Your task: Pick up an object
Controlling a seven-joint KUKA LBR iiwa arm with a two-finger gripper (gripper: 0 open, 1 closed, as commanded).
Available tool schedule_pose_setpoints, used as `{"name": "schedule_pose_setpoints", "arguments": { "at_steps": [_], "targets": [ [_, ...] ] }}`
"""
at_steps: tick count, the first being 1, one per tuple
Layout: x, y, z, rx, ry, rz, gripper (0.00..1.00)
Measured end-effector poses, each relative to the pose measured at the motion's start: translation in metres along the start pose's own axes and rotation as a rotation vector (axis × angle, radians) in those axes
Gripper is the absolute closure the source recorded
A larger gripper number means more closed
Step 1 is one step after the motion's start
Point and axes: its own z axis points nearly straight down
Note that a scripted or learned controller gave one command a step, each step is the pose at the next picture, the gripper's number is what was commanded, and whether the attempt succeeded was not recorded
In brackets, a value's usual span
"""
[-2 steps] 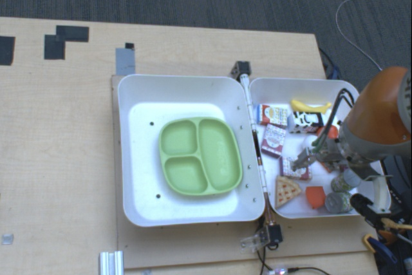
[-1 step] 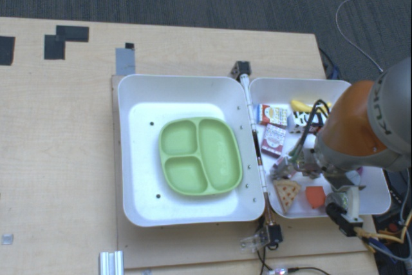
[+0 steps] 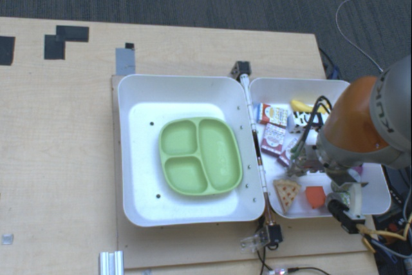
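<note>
**Arm lowered over a crowded right bin, target not yet secured**

While the arm (image 3: 360,119) hangs low over the right bin (image 3: 380,199), its orange band and grey wrist cover the claw (image 3: 308,163), so whether the claw is apart, together or clamped on anything cannot be told. Nothing can be seen held.

Risks, as judged from this layout: the objects lie packed near one another, so a descent could land on an edge between two of them and push both aside, or pinch two at once. Flat items offer little height to grip and may slip out on lifting. Anything close to the bin wall leaves scant room for closing.

Candidate objects, all in the right bin: a pizza-slice toy (image 3: 286,193) at about 7 o'clock of the bin, tan with red spots, flat and triangular; an orange-red block (image 3: 315,197) just beside it, at its 3 o'clock, small and squarish; a dark red packet (image 3: 273,139) toward 10 o'clock, thin and printed; a white carton (image 3: 273,114) at its 12 o'clock; a yellow piece (image 3: 301,104) near the bin's 12 o'clock.

On the surface (image 3: 58,151), the left bin (image 3: 129,158) holds a green divided plate (image 3: 200,156), well apart from the arm.
</note>
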Motion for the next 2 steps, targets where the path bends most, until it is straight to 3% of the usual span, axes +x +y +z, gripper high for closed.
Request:
{"name": "schedule_pose_setpoints", "arguments": {
  "at_steps": [1,2],
  "targets": [
    [0.000,0.000,0.000,0.000,0.000,0.000,0.00],
    [0.001,0.002,-0.010,-0.004,0.000,-0.003,1.00]
  ]
}}
